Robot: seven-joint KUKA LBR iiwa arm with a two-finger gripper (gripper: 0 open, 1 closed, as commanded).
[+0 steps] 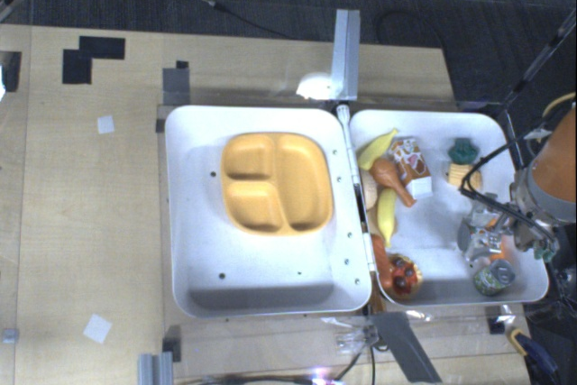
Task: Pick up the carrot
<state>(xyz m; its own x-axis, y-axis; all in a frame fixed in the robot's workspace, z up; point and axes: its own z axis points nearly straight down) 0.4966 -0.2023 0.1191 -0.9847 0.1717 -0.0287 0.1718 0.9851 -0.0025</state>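
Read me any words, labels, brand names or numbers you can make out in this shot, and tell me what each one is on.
No text can be read.
The small printed packet in the right bin bears a red and white pattern, too blurred to read.
The yellow divided plate and the left bin carry no markings.

Carrot (380,255) (orange) along right bin's left wall

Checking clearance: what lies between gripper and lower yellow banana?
Bare white floor of the right bin, between gripper and lower yellow banana, in the camera view.
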